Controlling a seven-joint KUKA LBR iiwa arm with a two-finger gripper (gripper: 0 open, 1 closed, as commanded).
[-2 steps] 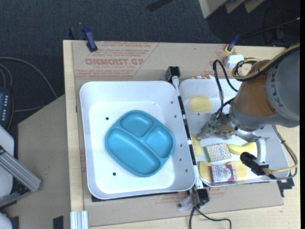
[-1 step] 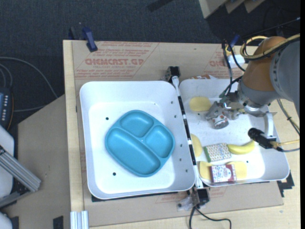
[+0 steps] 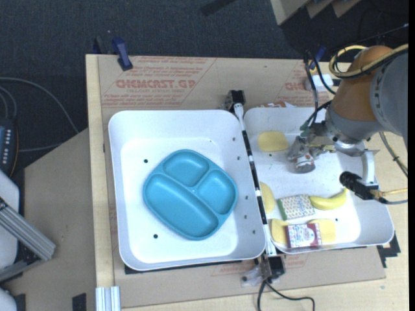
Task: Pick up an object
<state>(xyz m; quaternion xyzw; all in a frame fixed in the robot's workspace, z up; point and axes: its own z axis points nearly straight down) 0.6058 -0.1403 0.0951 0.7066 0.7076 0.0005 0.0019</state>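
Note:
My gripper point(image 3: 302, 155) reaches down into the right bin point(image 3: 363, 235), near its back middle. It hovers just right of a pale yellow block point(image 3: 272, 141). A small grey round part sits at the gripper's tip, and I cannot tell whether that is an object or part of the gripper. Toward the front of this bin lie a yellow banana point(image 3: 329, 201), a small speckled packet point(image 3: 296, 206) and a red and white box point(image 3: 303, 234) resting on a yellow item point(image 3: 327, 232).
A blue divided plate point(image 3: 189, 193) lies in the middle of the left bin point(image 3: 123, 141). A black divider rail point(image 3: 249, 167) runs between the bins. A yellow piece point(image 3: 267, 196) hugs the right bin's left wall. Cables loop off the arm at right.

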